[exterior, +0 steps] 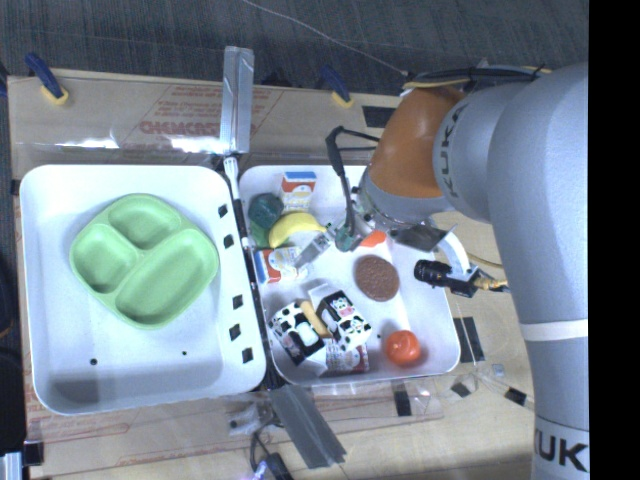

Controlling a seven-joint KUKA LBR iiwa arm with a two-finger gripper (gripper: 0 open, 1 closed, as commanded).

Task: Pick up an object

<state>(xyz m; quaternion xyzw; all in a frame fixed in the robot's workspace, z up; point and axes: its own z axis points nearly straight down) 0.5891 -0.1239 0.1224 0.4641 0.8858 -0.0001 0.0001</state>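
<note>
The left bin (40,268) carries a green divided plate (145,258), lying toward its 10 o'clock corner. A ridge with black clips divides it from the right bin (440,353), where all the small things are crowded.

Inside the right bin, a dark green rounded object (265,210) sits at about 10 o'clock, with a small white carton (298,186) just beside it at 11 o'clock. A yellow banana (293,228) lies below those two, and a small printed packet (278,264) touches the banana's lower side. At 7 o'clock rests a black-and-white cow-patterned toy (296,330), with a second cow-patterned box (346,318) just beside it at 6 o'clock. A brown round disc (378,277) lies near the bin's centre, and a red tomato (403,347) sits at 5 o'clock.

The hand (335,240) is down in the bin just beside the banana's right end, with a small orange piece (372,237) close at its 3 o'clock. I cannot tell how far its fingers are parted, and nothing is clearly seen between them.

The grey arm (520,168) comes in from 3 o'clock over the tabletop (500,408).
</note>
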